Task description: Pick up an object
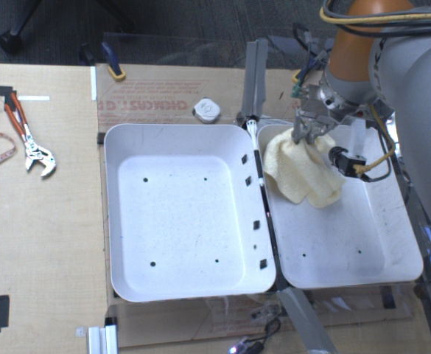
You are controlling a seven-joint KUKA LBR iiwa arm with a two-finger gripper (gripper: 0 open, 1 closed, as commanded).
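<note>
the arm (pixel 392 50) reaches in from the right over the right bin (pixel 362 249), its gripper (pixel 304 137) down at the bin's far left corner, right on the top edge of a crumpled pale yellow cloth (pixel 301 169); whether the fingers are apart or pinched on the fabric cannot be told from this angle. the cloth lies in the far left part of the right bin, close beside the wall shared with the left bin (pixel 127 220), while a wrench (pixel 29 142) with orange handles lies well apart on the bench (pixel 46 234) to the left

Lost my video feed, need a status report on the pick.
Gripper down on the pale yellow cloth, upper part of right white bin. Grasp unconfirmed. Nothing else near the cloth.
</note>
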